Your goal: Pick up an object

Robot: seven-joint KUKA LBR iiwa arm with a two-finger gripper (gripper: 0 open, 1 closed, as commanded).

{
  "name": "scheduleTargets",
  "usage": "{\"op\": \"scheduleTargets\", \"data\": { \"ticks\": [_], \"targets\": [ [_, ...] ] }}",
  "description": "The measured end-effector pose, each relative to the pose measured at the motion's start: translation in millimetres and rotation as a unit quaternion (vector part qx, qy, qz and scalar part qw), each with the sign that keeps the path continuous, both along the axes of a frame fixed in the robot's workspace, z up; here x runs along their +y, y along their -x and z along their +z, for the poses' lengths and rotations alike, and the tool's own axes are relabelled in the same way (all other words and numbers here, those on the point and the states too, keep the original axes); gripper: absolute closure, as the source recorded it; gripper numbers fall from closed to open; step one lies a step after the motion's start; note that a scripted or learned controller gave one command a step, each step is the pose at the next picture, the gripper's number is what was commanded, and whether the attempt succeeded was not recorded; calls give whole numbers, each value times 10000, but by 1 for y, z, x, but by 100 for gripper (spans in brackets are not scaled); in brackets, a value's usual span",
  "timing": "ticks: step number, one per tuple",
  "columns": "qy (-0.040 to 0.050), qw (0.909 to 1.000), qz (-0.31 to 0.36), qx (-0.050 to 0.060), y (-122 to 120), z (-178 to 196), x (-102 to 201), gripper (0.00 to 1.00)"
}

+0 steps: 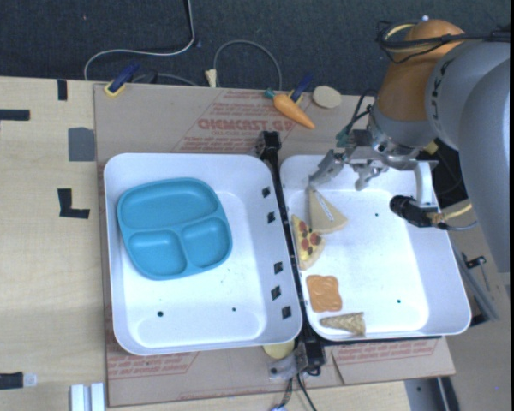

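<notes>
Arm (450, 84) bent low, pincer (347, 171) spread above right bin (411, 255).

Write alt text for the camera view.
A grey robot arm reaches from the right, its claw over the far end of the right bin, which holds toy food including a pizza slice. The left bin holds a blue divided plate.
</notes>
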State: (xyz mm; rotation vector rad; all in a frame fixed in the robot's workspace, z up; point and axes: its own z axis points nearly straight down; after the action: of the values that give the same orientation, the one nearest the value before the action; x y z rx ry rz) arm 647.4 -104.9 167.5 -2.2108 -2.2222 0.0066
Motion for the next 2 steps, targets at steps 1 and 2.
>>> {"op": "scheduleTargets", "data": {
  "ticks": [1,2],
  "targets": [
    [18,10000,-18,-32,26,-83,9,0],
    [13,10000,-11,-51,-13,-82,-1,0]
  ]
}}
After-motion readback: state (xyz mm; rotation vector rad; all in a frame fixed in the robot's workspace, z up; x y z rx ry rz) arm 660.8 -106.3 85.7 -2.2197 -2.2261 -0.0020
